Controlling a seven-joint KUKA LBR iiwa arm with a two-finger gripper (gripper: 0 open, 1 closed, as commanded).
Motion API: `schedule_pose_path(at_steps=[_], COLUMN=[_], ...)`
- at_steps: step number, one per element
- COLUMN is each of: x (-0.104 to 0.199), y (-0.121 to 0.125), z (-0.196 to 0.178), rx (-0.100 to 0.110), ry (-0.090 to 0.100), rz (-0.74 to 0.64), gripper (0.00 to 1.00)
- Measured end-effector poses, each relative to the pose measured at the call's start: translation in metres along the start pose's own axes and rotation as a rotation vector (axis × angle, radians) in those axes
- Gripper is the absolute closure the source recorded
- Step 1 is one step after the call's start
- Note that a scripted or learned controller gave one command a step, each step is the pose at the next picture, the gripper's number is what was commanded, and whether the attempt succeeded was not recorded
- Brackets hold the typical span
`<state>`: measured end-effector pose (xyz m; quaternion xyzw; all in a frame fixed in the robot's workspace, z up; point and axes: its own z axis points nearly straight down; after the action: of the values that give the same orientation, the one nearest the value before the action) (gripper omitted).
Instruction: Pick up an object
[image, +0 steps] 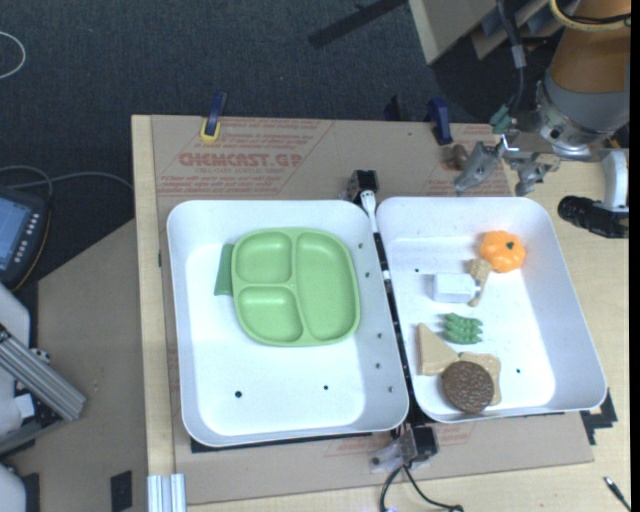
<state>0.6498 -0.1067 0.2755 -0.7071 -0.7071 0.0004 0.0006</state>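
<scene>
Tool (503, 172) hovering past right bin's (570, 290) far rim, fingers spread apart and gripping nothing, orange pumpkin (501, 251) sitting just nearer, green tray (295, 286) lying in left bin (195, 330)

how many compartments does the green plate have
3. The green plate in the left bin has a small one at upper left, a small one at lower left, and a long one down its right side.

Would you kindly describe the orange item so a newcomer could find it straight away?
Look in the right bin, at its far right corner, nearest the gripper. There sits a small orange pumpkin. It is the one bright orange, round thing, apart from the white block and the brown cookie.
</scene>
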Motion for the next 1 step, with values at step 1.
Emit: schedule_pose_path(at_steps=[1], x=[-0.0026], y=[-0.0099], z=[0.0502], rx=[0.004], ry=[0.001], rz=[0.001], gripper=[0.0])
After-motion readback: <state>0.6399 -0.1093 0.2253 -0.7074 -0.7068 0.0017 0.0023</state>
